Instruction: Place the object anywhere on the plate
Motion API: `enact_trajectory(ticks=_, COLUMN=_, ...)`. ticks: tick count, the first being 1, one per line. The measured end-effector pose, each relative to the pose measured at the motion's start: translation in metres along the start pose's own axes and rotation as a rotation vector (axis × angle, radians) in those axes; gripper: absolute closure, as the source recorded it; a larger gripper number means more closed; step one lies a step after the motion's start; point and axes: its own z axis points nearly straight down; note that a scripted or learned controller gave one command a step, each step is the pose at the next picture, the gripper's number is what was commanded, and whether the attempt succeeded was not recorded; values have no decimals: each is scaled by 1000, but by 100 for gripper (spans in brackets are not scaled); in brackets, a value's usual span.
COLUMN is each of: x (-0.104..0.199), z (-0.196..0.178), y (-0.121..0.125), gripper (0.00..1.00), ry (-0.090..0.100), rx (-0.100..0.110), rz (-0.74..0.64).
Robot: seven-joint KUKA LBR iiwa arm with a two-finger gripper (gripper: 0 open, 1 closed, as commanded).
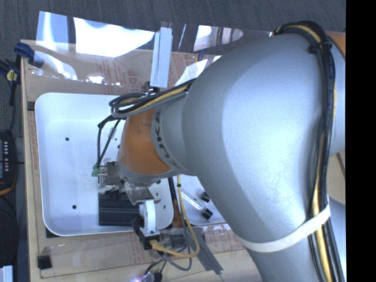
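Here we look down at a slant on a bench where one grey robot arm (252, 140), with an orange band (138, 148) above its wrist, reaches in from the right and covers most of the scene. Our landmark is the white bin (59, 157) at the view's left. The left half of its floor shows white, marked by two small dark dots (67, 138), one toward the bin's far side and one toward its near side. The gripper (107, 178) hangs low over the right half of this bin, close to its near right corner. It points down and away from us under the wrist, so we cannot tell whether it is released, clenched or grasping anything. We cannot tell where the object lies, nor the plate. If either is in this bin, the wrist hides it, so we cannot judge which way the object lies from the gripper or how its long axis runs. We judge that the coming move turns on exactly that hidden relation. Just past the white bin's right wall, a sliver of the second bin (197, 191) peeps out below the arm. It holds one slim pale thing (191, 201) with dark bits beside it, too small to name. We count one arm, one gripper and two bins.
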Motion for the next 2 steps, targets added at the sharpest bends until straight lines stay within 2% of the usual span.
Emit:
enact_trajectory(ticks=1, x=31, z=1, y=20, gripper=100, ry=-1, rx=8, rz=42)
enact_trajectory(ticks=2, x=-5, z=-21, y=-14, gripper=100, ry=-2, rx=11, rz=7)
